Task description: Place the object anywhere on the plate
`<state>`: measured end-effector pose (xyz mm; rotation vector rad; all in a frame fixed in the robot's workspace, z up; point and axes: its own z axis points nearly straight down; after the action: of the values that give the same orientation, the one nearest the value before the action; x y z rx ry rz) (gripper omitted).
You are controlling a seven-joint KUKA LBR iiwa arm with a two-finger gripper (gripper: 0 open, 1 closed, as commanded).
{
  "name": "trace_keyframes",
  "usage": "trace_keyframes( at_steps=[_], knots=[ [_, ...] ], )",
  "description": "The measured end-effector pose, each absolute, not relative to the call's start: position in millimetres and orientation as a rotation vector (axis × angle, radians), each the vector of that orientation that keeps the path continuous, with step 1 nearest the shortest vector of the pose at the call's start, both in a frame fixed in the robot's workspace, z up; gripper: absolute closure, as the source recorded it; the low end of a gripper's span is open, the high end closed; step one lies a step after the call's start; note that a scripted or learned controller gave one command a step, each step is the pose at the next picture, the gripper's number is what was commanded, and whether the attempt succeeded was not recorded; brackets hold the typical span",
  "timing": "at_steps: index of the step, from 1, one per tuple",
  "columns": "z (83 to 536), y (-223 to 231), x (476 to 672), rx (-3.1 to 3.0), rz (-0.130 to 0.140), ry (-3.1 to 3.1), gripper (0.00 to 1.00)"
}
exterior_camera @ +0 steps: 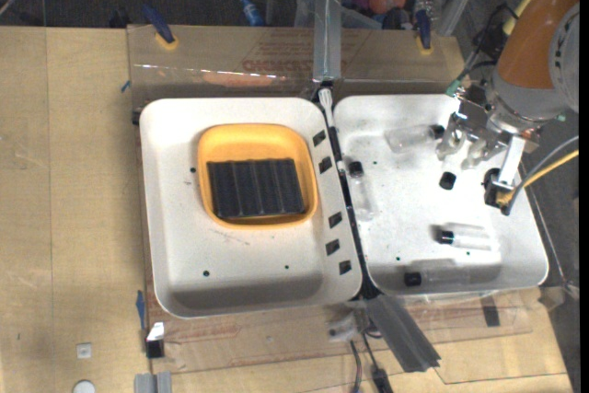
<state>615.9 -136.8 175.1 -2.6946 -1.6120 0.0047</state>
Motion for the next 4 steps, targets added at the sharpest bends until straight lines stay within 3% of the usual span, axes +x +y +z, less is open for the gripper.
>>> trace_keyframes(
  at_steps=[1, 4],
  knots=[
    [192, -123, 666.5, -2.597, 0.001, -1.771, 1.00],
    [261, -94, 667.7, -2.098, -0.003, -2.344, 1.00]
  ],
)
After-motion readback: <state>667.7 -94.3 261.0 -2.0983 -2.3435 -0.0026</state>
